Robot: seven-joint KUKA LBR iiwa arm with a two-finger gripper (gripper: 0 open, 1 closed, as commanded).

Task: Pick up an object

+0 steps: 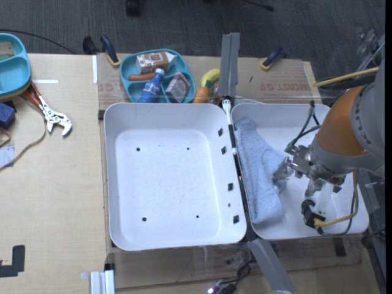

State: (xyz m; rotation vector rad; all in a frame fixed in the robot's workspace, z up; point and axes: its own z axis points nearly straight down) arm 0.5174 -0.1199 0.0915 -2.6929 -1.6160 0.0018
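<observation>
A pale blue-grey folded towel (257,170) lies along the left side of the right bin (294,118), reaching from the back wall almost to the front. My gripper (281,175) hangs low over this bin, at the towel's right edge near its middle. The grey arm with its orange band (343,127) comes in from the right above it. Whether the gripper touches the cloth cannot be made out.
The left bin (116,164) stands beside the right one, with a grey divider post (229,60) behind the seam. A teal tray (131,81) of small items, a yellow object (211,77) and blue clamps sit at the back. A wrench (55,121) lies far left.
</observation>
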